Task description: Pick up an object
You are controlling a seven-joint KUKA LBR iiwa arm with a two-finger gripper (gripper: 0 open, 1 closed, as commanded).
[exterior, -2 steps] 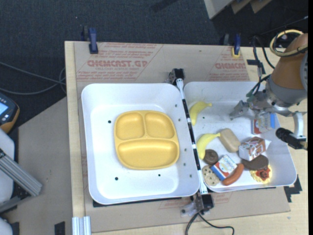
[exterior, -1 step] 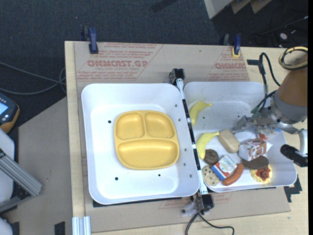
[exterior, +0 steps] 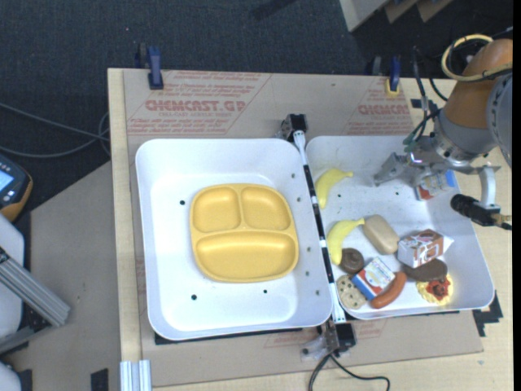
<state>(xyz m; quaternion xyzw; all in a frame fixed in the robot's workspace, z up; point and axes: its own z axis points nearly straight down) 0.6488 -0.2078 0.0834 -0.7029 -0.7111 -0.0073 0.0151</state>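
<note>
The objects lie in the right bin (exterior: pixel 350 149): two bananas (exterior: pixel 330 182) by its left wall, a bread roll (exterior: pixel 379 234), a small carton (exterior: pixel 419 247), a sausage (exterior: pixel 389 290), a cookie (exterior: pixel 350 293). My pincer (exterior: pixel 400 167) hovers over the bin's far bare floor, fingers spread, pinching nothing. The left bin (exterior: pixel 163 218) bears a yellow divided plate (exterior: pixel 242 232).

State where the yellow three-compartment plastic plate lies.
The yellow three-compartment plastic plate lies in the middle of the left white bin, apart from the food items.
</note>
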